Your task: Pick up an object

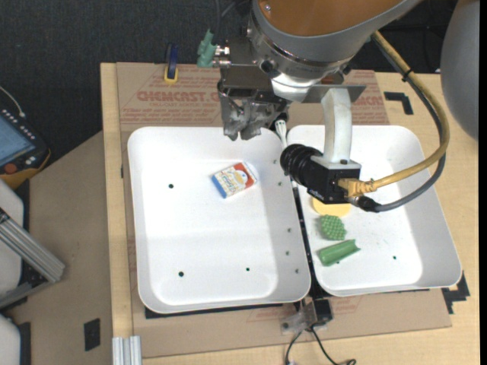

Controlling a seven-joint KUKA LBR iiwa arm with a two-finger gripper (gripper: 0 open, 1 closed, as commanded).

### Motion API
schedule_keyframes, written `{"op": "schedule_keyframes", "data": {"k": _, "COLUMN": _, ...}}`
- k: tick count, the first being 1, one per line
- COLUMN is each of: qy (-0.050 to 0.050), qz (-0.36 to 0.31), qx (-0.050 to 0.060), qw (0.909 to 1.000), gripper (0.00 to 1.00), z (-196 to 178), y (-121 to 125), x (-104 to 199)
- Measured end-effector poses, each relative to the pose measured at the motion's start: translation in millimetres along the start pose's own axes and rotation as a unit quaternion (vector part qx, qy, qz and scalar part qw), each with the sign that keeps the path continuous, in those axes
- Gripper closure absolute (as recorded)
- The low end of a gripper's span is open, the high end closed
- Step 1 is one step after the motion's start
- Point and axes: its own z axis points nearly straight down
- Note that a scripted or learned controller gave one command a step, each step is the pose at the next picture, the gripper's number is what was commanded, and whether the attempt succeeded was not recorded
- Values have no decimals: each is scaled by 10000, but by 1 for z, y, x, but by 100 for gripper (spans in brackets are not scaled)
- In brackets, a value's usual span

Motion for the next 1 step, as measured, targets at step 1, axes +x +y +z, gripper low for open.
{"op": "schedule_keyframes", "data": {"k": 1, "qy": -2, "qz": 8, "qx": -7, "qw": 10000, "gripper": 100, "z": -10, "y": 0, "x": -1}}
